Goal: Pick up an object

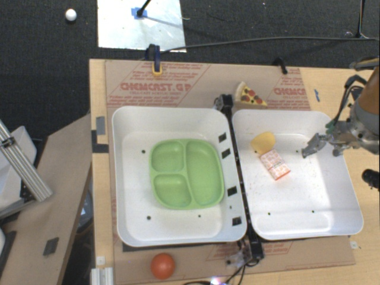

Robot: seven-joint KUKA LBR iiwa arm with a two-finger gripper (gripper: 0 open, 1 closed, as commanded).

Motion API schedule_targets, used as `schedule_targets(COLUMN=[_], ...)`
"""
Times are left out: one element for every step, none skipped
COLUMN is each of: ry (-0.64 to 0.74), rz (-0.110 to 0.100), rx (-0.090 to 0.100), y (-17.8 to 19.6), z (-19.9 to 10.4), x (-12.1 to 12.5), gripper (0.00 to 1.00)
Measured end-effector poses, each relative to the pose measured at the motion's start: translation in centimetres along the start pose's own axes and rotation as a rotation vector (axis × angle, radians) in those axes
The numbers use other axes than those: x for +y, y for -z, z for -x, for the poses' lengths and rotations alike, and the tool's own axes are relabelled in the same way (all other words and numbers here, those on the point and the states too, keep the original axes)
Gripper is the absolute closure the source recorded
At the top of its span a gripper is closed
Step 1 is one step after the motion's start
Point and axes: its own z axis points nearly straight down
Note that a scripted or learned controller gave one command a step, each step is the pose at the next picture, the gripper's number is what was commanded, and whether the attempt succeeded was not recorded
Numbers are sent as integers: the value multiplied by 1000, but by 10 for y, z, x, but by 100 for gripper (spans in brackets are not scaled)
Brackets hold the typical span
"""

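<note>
Green divided tray (186,173): smooth, slightly glossy plastic. Two white bins (178,120), (314,123): matt plastic, the right one speckled. Bench (202,82): matt brown printed cardboard. Upper left of the frame: shiny metallic sheet (141,25) on dark textured floor (47,52).

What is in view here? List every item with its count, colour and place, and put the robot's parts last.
bins: 2, white, side by side on bench
divided tray: 1, green, in left bin
yellow lump: 1, yellow, right bin, upper left
packet: 1, pink-white, right bin, below lump
pizza slice toy: 1, yellow-red, bench above bins
ball: 1, orange, bench below left bin
small ball: 1, white, dark floor, upper left
gripper: 1, grey, over right bin's right side
</note>
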Motion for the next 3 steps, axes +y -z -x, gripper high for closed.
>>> schedule_targets(ry=[4, 2, 2], rz=[12, 10, 11], rx=[-3, -2, -3], y=[8, -34, -96], z=[-1, -3, -2], x=[3, 2, 4], gripper=[0, 0, 0])
